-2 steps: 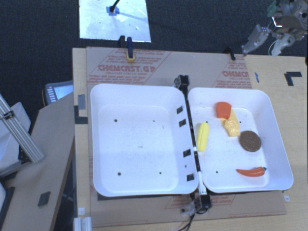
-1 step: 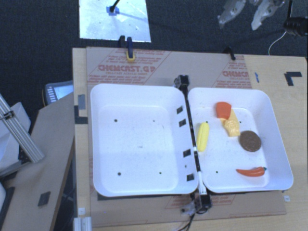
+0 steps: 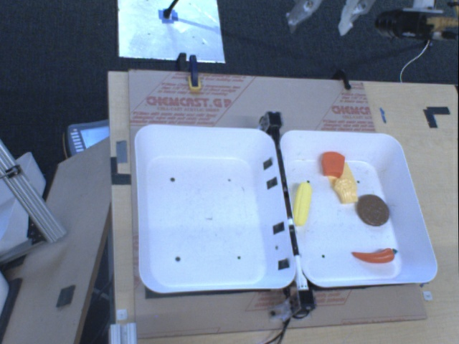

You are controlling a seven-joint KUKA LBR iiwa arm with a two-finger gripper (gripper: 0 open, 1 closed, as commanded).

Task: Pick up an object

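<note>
1. Long yellow plastic corn cob (image 3: 303,203): lying in right white bin (image 3: 412,192), near the middle wall, not picked up yet.
2. Silver two-finger pincer (image 3: 328,11): high above worktop, spread open, holding nothing.

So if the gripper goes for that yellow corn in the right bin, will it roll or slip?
The corn looks long and rounded, so a sideways nudge would probably roll it. It lies beside the bin's left wall, which may crowd one finger. Its smooth look suggests it is light and somewhat slippery.
</note>
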